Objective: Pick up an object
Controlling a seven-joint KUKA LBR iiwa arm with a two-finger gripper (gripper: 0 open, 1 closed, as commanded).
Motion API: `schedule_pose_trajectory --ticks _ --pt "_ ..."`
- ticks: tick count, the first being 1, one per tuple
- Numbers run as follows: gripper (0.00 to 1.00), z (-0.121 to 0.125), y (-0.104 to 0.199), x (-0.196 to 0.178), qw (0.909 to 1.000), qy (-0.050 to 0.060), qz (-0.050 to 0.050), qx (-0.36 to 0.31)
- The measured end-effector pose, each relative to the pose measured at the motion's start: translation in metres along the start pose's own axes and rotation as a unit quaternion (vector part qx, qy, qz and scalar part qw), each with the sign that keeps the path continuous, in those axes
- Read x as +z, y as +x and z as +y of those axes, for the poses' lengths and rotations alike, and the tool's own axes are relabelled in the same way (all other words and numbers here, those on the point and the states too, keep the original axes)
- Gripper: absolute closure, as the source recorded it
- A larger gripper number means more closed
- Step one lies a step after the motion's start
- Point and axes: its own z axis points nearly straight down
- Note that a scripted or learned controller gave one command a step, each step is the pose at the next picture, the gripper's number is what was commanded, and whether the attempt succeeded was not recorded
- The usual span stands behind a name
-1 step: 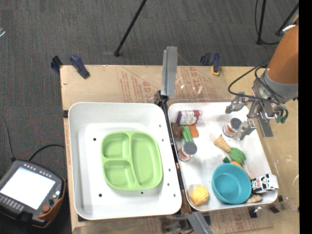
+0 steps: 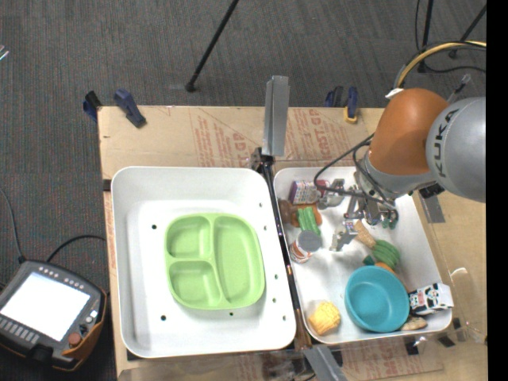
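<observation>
While the arm (image 2: 429, 145) reaches in from the right over the right bin (image 2: 421, 236), its gripper (image 2: 349, 232) hangs low near that bin's middle, and I cannot tell whether it is spread, closed or grasping anything. Just beside it lie a tan piece (image 2: 363, 233) and a green toy (image 2: 386, 252). A blue bowl (image 2: 376, 298) sits toward the bin's front right corner, with a yellow corn cob (image 2: 324, 317) at the front edge and a black-and-white carton (image 2: 429, 298) on the right rim. A purple box (image 2: 304, 190) lies near the back left corner, with a small can (image 2: 305, 244) along the left wall. A green divided plate (image 2: 214, 260) rests in the middle of the left bin (image 2: 131, 213).
</observation>
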Motion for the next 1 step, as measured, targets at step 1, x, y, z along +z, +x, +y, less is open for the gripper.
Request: schedule_pose_trajectory --ticks 1 --pt "0.00 -0.0770 0.0495 -0.0034 0.9995 0.002 -0.003 0.031"
